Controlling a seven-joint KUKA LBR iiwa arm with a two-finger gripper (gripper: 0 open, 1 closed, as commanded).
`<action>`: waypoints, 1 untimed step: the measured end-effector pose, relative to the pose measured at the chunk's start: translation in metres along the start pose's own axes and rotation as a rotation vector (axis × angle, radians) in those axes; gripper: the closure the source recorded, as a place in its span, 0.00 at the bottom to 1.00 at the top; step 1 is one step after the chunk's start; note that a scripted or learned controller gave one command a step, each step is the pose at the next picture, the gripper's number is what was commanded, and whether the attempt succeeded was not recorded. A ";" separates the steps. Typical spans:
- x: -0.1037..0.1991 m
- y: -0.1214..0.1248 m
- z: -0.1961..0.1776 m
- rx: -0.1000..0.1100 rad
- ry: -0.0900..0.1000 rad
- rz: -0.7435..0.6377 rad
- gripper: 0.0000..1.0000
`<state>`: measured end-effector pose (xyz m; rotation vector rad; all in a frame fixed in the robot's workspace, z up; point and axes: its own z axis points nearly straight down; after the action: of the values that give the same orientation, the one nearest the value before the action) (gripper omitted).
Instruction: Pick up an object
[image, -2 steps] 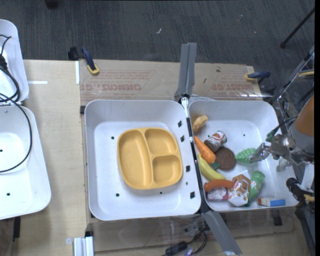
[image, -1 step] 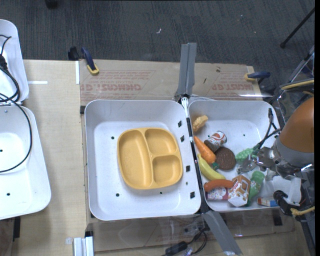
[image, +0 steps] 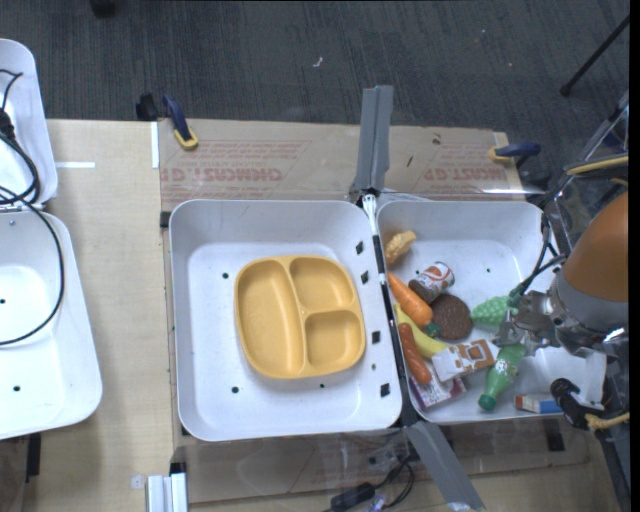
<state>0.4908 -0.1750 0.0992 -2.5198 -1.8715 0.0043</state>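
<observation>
Nearest, a grey strut (image: 445, 475) on the bench, just below the seam between the two bins. Then, by the near wall of the right bin (image: 470, 218), a small white tube (image: 538, 404) with blue and red. Just left of it a green bottle (image: 500, 375), tilted, neck toward the far right. Beside that a white and red packet (image: 464, 360), a clear wrapper (image: 436, 392), a red sausage (image: 415, 366) and a banana (image: 424, 340).

Directly above the bottle's neck, the gripper (image: 522, 335), coming in from the right under the orange band (image: 605, 250). Clenched or released: cannot tell. Nothing seen grasped.

Farther on, a brown round biscuit (image: 452, 317), a carrot (image: 409, 299), a green leafy toy (image: 490, 310) just left of the gripper, a small can (image: 436, 277), and farthest a yellow bread piece (image: 400, 243).

To the left, the left bin (image: 200, 250), holding a yellow divided plate (image: 300, 315), flat in the middle.
</observation>
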 end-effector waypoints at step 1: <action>0.000 0.000 0.000 0.000 0.000 0.000 0.00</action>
<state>0.4908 -0.1749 0.0992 -2.5193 -1.8713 0.0045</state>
